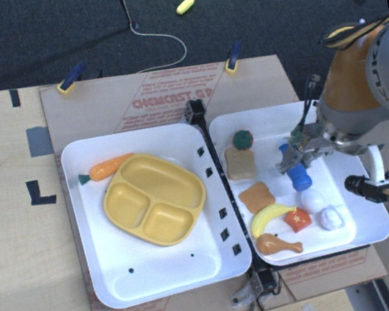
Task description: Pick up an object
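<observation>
My gripper point(294, 159) hangs over the middle of the right bin point(358, 237), at the end of the grey arm with its orange band. A blue cylinder-like object point(301, 178) lies directly under the gripper's tip, touching or nearly touching it. Around it in the same bin are a green round item point(242, 139), a tan block point(241, 164), an orange-brown slice point(256, 197), a banana point(272, 215), a red cube point(298, 220), a drumstick point(277, 244) and two white items point(331, 218).
The left bin point(101, 279) holds a yellow compartment plate point(155, 197) and a carrot point(111, 167) by its far wall. A black divider point(218, 184) runs between the bins. A small yellow item point(185, 5) lies on the dark floor beyond the bench.
</observation>
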`<act>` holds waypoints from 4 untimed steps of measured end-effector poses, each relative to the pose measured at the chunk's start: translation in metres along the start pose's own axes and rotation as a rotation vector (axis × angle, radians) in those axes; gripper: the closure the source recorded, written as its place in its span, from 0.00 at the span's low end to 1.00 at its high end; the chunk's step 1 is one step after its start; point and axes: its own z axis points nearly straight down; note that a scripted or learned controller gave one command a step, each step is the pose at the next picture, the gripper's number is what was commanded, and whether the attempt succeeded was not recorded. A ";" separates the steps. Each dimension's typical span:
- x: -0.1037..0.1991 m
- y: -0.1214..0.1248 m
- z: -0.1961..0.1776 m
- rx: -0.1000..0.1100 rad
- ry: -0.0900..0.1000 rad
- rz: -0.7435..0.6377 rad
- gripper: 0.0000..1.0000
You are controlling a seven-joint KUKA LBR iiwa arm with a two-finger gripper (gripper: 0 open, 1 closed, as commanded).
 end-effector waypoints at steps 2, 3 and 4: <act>-0.004 -0.001 -0.066 0.004 0.001 0.000 1.00; 0.040 0.028 -0.069 0.003 0.002 -0.005 1.00; 0.087 0.055 -0.062 0.004 0.002 -0.005 1.00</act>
